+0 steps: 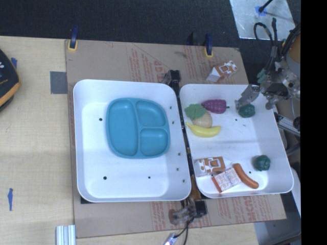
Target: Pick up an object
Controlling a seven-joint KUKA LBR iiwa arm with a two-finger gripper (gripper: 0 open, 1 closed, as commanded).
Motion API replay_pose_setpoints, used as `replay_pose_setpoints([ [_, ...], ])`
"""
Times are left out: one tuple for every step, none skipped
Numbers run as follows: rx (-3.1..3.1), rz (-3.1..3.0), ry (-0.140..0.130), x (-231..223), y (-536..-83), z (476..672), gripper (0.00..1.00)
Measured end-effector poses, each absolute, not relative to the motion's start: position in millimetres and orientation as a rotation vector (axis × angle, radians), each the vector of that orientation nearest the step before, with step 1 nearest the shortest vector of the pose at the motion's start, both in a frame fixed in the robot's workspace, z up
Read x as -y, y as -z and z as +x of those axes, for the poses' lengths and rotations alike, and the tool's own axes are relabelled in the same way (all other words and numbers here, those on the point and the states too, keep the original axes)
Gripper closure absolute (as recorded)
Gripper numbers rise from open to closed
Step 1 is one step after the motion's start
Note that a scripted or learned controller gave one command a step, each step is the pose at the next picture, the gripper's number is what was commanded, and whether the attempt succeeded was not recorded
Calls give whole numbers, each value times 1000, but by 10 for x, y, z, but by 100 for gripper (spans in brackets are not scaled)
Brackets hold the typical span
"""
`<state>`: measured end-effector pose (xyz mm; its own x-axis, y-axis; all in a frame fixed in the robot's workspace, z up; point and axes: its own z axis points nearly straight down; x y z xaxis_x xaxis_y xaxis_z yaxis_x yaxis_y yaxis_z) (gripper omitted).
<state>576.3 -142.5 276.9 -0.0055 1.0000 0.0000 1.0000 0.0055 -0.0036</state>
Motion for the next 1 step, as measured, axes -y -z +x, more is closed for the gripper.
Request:
replay_pose_setpoints([
  [2226,-2212,-7,1114,-2103,6158,0],
])
